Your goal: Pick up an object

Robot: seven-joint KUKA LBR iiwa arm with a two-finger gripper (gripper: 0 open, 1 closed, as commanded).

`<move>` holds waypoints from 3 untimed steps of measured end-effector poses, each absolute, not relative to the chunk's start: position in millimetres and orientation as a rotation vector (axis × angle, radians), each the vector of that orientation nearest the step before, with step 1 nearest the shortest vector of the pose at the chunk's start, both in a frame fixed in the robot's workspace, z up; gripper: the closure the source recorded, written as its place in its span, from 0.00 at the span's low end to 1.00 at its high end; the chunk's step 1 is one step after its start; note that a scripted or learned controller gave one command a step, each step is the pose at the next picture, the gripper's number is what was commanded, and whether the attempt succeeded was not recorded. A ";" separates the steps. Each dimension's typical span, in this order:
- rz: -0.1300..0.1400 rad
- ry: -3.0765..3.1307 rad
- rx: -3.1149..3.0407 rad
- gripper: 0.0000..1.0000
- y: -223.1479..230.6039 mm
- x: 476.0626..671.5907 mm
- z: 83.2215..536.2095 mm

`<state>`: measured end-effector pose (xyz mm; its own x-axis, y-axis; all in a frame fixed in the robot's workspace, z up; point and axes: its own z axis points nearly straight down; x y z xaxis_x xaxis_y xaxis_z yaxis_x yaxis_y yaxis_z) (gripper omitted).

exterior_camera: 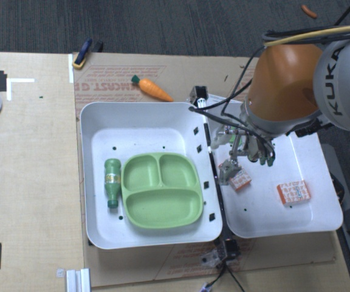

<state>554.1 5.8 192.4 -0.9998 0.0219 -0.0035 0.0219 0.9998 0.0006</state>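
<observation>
I see the grey arm with orange band (284, 81) reaching in from the right, wrist pointing down over the right white bin (321, 221). Gripper (251, 154) hangs at that bin's left wall; finger state: cannot tell. Small red-and-white packet (239, 180) lies just below it, tilted. Second red-and-white packet (294, 192) rests further right, open floor around it. Left white bin (96, 126) holds green divided plate (161, 190) and green bottle (112, 182), long axis near-to-far.

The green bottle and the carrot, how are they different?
The bottle is green; the carrot is orange with a green top. The bottle lies inside the left bin, beside the green plate; the carrot lies outside on the cardboard behind it. The bottle points straight up the view; the carrot lies slanted. Both lie flat.
</observation>
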 end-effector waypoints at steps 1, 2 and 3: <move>0.000 3.111 -0.394 0.00 -35.5 625.0 192.9; 0.001 3.066 -0.678 0.00 -25.1 538.6 192.6; -0.001 2.965 -1.030 0.00 -64.1 493.3 192.6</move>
<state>493.3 -64.1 192.6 -0.7847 -0.6198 -0.0023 -0.6198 0.7847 -0.0012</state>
